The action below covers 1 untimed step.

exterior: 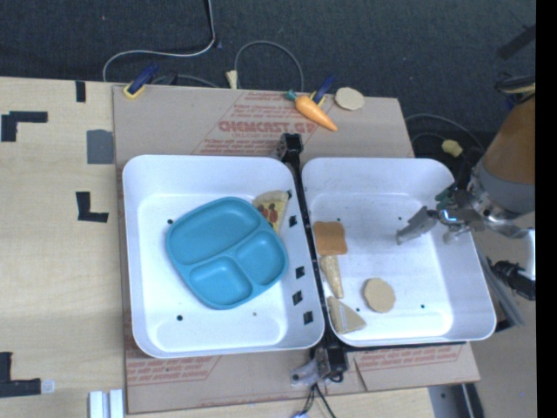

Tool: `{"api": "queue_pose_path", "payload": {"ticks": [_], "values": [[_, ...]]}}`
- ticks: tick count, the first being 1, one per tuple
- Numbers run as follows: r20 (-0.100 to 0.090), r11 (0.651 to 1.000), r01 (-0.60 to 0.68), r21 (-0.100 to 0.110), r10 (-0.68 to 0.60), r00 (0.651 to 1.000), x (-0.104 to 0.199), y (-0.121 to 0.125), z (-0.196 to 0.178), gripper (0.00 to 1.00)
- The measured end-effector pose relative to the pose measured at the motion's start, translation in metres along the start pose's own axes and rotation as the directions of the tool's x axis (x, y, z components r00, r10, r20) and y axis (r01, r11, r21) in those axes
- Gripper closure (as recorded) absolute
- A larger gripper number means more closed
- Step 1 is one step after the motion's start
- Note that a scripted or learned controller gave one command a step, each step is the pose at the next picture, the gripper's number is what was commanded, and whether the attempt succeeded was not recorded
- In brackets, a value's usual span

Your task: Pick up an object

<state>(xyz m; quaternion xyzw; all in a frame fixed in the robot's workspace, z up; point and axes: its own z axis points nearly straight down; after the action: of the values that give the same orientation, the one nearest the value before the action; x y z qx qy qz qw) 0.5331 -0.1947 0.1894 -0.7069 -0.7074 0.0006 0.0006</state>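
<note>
The fingers [416,226] reach in from the right over the right bin [435,329], pointing left and slightly down, low above the bin's white floor near its right wall; whether they are parted or closed cannot be told from this angle, and nothing shows between them. Behind them the grey wrist and the orange band of the arm [509,159] rise at the right edge. Below and to the left of the fingers, well apart from them, a round tan cookie [379,295] lies flat on the bin floor. Against the bin's left wall sit a square brown cracker [330,238], a pale elongated piece [333,277] beneath it, and a tan wedge [345,317] near the front corner. In the left bin [139,233] a blue divided plate [226,252] lies flat, with a pizza slice [273,205] tucked at its upper right edge. Behind the bins, on the cardboard sheet [244,129] that covers the counter [43,233], rest a toy carrot [314,112] and a small round beige disc [350,99].
</note>
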Motion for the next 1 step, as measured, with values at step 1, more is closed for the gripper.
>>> {"api": "queue_pose_path", "payload": {"ticks": [1], "values": [[-0.007, 1.0, 0.003, 0.012, -0.003, 1.0, 0.0679, -0.0424, 0.0902, 0.0]]}}
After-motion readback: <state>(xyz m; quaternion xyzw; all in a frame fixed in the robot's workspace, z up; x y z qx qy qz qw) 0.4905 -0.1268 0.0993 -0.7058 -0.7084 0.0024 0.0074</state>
